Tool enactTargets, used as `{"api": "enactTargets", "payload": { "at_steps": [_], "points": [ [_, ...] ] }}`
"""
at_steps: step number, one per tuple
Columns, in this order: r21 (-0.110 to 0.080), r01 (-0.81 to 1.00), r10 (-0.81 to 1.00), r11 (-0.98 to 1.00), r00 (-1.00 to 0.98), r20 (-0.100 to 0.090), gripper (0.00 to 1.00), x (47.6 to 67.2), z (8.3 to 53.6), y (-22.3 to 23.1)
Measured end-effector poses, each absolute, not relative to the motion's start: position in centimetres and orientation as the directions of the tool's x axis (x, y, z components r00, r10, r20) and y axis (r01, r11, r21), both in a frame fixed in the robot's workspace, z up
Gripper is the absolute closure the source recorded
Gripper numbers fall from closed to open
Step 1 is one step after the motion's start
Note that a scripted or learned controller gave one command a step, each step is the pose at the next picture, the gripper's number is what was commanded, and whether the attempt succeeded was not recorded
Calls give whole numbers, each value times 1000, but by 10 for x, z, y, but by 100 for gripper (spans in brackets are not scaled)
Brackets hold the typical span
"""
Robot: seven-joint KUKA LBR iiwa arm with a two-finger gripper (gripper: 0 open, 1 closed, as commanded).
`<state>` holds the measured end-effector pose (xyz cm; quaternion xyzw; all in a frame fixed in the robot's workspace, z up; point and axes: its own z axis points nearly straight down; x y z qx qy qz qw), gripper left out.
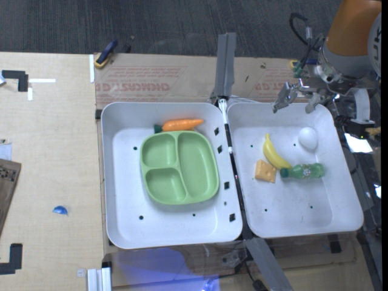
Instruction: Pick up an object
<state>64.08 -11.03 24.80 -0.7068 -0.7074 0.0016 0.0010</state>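
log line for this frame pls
gripper open, above right bin back edge | nothing held | right bin: banana, egg, bottle | pick: not started

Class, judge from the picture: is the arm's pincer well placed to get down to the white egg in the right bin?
Probably yes. The pincer hangs open above the right bin's far rim, and the white egg lies just below it, uncovered, apart from the banana and green bottle.

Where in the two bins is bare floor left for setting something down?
Right bin: the near half, below the bottle and cracker. Left bin: only strips around the tray, widest in front. Crowded: banana, egg, carrot.
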Motion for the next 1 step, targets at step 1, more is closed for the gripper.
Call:
{"api": "enactTargets", "payload": {
  "at_steps": [1],
  "points": [
    [-1, 995, 995, 96, -96, -1, 0, 618, 93, -116]
  ]
}}
